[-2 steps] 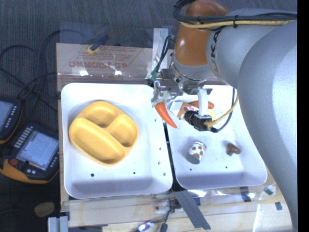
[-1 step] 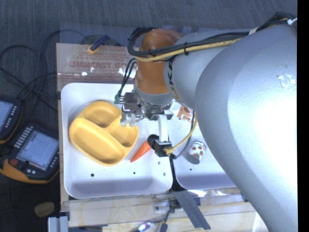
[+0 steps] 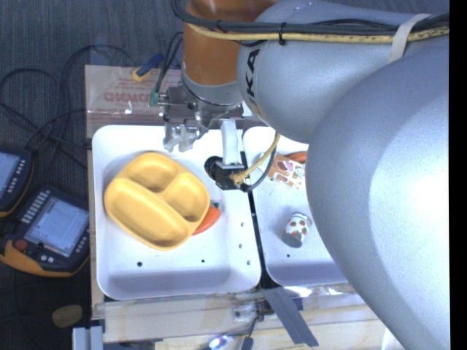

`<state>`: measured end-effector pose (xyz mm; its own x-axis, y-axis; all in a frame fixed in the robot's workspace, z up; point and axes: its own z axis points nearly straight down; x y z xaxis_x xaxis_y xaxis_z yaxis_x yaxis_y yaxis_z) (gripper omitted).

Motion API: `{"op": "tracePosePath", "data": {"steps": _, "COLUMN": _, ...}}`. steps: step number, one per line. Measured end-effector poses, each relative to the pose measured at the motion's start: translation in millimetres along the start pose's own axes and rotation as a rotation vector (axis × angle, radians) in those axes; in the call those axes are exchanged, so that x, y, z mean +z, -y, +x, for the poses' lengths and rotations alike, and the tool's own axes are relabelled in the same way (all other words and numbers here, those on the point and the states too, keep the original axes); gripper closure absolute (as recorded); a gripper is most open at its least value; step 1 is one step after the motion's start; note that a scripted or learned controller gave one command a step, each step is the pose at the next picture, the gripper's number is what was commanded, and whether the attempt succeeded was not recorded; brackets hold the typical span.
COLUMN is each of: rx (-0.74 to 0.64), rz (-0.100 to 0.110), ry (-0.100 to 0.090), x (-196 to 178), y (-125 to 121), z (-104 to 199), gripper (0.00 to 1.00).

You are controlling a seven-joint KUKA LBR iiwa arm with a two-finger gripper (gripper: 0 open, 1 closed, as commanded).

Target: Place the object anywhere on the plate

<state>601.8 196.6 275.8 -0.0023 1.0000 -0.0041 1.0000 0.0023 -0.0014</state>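
Gripper [image 3: 182, 138] hangs over the far rim of the left bin [image 3: 124, 268], just beyond the yellow divided plate [image 3: 157, 199]; nothing visible between its fingers, their spread I cannot tell. An orange object [image 3: 209, 219] peeks from under the plate's right edge, likely the task's thing. A good pick means approaching from the exposed side, clear of the plate rim.

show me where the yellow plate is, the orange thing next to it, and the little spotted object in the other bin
yellow plate [image 3: 157, 199], camera view, on its central ridge.
orange thing [image 3: 209, 219], camera view, on the part peeking out beside the plate's rim.
spotted object [image 3: 296, 228], camera view, on its top.
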Motion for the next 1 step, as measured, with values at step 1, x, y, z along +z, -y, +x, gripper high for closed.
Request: {"op": "tracePosePath", "data": {"steps": 1, "rx": 0.001, "rz": 0.0, "ry": 0.001, "x": -14.9, "y": -45.6, "z": 35.5, "gripper": 1.0}}
